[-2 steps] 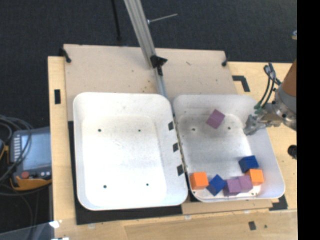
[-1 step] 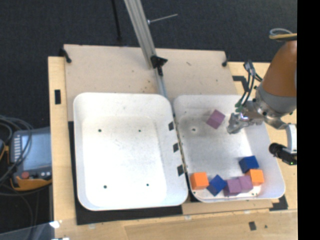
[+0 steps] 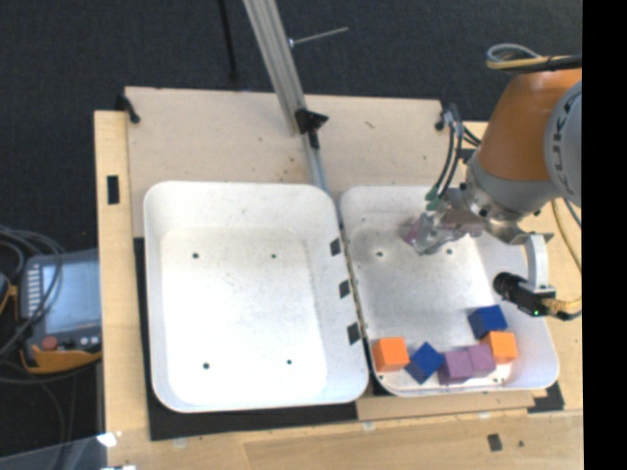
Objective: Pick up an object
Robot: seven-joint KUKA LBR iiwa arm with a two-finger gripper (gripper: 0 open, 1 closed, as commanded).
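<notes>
Gripper point(image 3: 428, 231): you see it over the right bin's point(image 3: 411, 204) far end; whether it's spread or closed, you can't tell.
Blocks point(image 3: 451, 352): clustered along the near edge, well apart from it.

- Two bins sit side by side on the surface point(image 3: 225, 135): the left bin point(image 3: 245, 292) and the right bin point(image 3: 411, 282).
- My hand point(image 3: 429, 231) hangs over the far part of the right bin.
- A cluster of blocks point(image 3: 451, 352) lies along the right bin's near edge, toward its near right corner.
- A slanted rail point(image 3: 279, 62) rises from the far side, between the bins.
</notes>
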